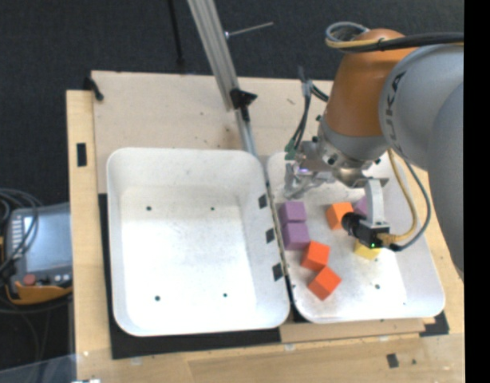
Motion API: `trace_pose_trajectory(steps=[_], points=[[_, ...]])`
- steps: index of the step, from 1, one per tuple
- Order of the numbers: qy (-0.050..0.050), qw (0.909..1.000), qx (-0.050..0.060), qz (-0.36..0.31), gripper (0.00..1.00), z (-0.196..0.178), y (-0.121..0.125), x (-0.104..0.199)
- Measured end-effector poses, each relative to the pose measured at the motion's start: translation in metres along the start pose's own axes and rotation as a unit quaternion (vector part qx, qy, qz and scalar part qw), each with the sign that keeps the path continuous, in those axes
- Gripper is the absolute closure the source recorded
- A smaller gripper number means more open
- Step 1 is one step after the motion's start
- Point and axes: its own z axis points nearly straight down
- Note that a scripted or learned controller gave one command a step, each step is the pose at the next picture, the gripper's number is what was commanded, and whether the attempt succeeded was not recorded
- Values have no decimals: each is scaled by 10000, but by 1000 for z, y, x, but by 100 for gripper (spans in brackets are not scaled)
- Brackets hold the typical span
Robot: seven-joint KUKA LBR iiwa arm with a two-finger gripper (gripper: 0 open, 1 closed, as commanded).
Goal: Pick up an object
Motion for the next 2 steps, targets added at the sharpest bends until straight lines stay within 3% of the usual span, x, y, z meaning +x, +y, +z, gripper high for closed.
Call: trace_pose_trajectory(steps=[2], points=[[7, 10000, 0, -2, 100, 2, 39, 93]])
